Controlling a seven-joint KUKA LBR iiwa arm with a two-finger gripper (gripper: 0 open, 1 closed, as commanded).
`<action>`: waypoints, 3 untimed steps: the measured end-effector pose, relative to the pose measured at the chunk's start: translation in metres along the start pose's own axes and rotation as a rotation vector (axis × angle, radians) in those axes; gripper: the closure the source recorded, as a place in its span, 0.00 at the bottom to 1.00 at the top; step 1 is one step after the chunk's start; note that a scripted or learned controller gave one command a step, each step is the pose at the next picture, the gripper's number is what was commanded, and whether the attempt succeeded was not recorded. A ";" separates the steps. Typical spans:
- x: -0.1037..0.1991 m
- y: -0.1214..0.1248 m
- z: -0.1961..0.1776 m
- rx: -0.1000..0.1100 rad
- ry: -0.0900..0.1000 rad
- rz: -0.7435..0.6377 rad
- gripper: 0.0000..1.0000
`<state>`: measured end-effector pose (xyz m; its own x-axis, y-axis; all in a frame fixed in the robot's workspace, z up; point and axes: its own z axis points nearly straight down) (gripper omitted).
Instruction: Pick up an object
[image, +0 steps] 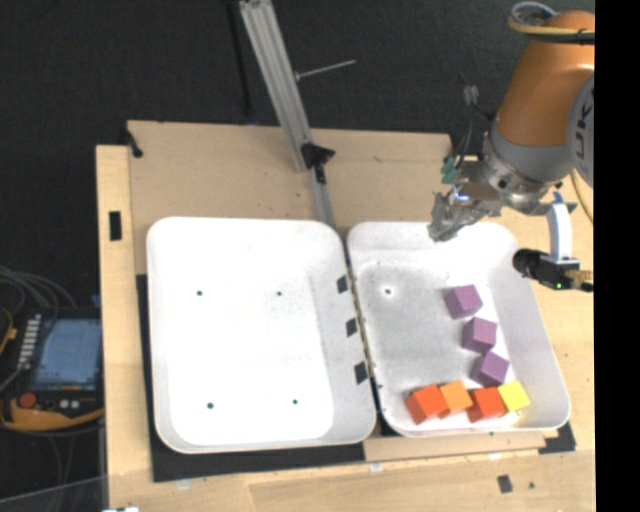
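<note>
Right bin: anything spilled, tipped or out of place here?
Nothing stands out. The blocks sit inside the right bin: three purple blocks in a line, orange and yellow ones along the near wall. The tool hangs above the bin's far rim.

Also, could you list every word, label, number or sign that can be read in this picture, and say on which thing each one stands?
None can be read.
Device with blue screen at the left edge: its display is too blurred to read.
Grey arm: dark marks at the picture's edge, cut off, unreadable.
Purple blocks, orange blocks, yellow block, both white bins: no text or labels.
</note>
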<state>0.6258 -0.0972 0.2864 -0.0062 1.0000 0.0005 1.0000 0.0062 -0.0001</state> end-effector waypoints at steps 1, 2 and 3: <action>0.057 -0.009 0.002 0.000 0.000 0.000 1.00; 0.115 -0.008 0.003 0.002 0.001 -0.001 1.00; 0.156 -0.010 0.023 0.004 -0.001 0.001 1.00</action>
